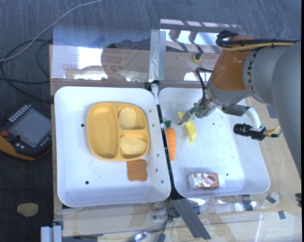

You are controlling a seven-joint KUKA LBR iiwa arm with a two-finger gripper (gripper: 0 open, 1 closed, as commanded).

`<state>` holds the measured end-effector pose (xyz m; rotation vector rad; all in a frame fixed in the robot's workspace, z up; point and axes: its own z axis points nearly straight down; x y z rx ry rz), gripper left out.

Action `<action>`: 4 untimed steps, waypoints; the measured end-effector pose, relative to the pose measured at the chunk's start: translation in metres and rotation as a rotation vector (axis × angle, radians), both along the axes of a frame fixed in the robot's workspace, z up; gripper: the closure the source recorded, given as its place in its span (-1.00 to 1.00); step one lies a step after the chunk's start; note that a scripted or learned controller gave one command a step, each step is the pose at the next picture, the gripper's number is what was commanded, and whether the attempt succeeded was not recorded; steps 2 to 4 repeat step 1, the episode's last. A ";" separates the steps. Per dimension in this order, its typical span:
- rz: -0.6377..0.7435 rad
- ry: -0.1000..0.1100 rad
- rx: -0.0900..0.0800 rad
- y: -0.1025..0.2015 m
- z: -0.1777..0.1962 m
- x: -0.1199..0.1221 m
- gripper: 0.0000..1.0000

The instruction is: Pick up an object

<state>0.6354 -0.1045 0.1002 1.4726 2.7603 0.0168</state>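
One gripper (189,116), low in the right bin (243,183); whether its fingers are parted or closed cannot be told, and nothing is plainly seen between them. Yellow banana-shaped piece (191,130): small, curved, lying just beside the gripper at its 5 o'clock. Carrot (170,142): orange with a green top, lying along the bin's left wall, at 8 o'clock from the gripper. Small red-and-white packet (205,180): near the front wall, at 6 o'clock, well apart. Left bin (71,185): yellow divided tray (102,132) holding two pale rounded items; a brown biscuit-like piece (137,171) just beside the tray at its 5 o'clock.
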 end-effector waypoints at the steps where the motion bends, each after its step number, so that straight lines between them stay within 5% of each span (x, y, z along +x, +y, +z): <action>1: -0.208 0.018 -0.002 0.076 0.083 -0.004 1.00; 4: -0.208 0.018 -0.002 0.076 0.083 -0.004 1.00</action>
